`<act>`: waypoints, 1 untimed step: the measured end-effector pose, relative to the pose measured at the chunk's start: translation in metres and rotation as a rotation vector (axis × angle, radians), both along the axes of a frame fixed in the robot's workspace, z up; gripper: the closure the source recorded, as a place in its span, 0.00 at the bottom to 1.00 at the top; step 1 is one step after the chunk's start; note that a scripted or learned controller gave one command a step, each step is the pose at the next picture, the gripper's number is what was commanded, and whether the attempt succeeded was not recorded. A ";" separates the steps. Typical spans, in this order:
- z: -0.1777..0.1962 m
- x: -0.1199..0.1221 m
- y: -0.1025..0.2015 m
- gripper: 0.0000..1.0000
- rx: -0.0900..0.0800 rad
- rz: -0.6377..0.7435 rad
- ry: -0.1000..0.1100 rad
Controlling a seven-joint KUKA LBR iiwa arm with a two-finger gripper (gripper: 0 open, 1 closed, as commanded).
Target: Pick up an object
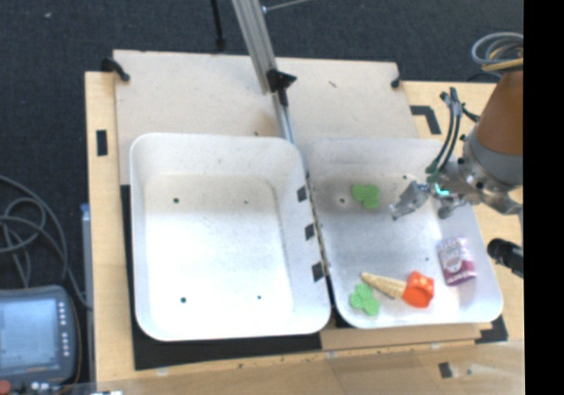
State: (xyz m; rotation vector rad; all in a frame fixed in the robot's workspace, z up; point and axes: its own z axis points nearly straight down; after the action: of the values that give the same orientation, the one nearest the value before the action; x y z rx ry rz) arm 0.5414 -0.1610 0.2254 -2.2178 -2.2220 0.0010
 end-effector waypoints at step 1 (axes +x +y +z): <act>0.002 0.001 0.000 0.00 -0.001 -0.001 -0.005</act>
State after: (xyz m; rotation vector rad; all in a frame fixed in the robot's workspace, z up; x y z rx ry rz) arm 0.5423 -0.1612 0.2275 -2.2223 -2.2231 -0.0028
